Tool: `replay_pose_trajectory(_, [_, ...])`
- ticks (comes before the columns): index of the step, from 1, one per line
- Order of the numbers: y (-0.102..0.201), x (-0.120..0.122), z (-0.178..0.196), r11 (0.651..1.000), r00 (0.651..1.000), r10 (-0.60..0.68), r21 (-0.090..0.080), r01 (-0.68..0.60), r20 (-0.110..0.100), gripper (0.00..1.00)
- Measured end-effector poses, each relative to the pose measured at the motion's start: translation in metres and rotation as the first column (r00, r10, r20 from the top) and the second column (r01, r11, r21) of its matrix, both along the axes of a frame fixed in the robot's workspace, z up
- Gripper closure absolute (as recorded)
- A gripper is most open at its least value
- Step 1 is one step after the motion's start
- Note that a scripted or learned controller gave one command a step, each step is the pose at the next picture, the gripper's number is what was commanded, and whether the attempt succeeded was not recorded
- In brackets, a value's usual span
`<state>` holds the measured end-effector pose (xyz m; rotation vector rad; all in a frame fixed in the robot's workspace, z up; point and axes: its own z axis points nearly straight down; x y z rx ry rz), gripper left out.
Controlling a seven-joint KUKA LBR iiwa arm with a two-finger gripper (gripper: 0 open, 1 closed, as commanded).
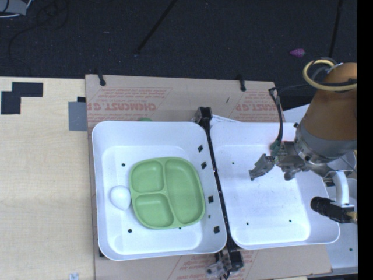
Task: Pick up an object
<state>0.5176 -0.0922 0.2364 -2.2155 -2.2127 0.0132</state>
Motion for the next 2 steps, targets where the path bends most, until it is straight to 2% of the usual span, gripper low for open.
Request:
replay_pose_trajectory(1, [0.0, 0.002, 0.005, 1.0, 1.0, 0.002, -0.001, -0.002, 0.012, 0.0])
replay_pose_trajectory(2, [0.005, 0.011, -0.05, 1.0, 1.0, 0.002, 0.0, -0.002, 0.004, 0.0])
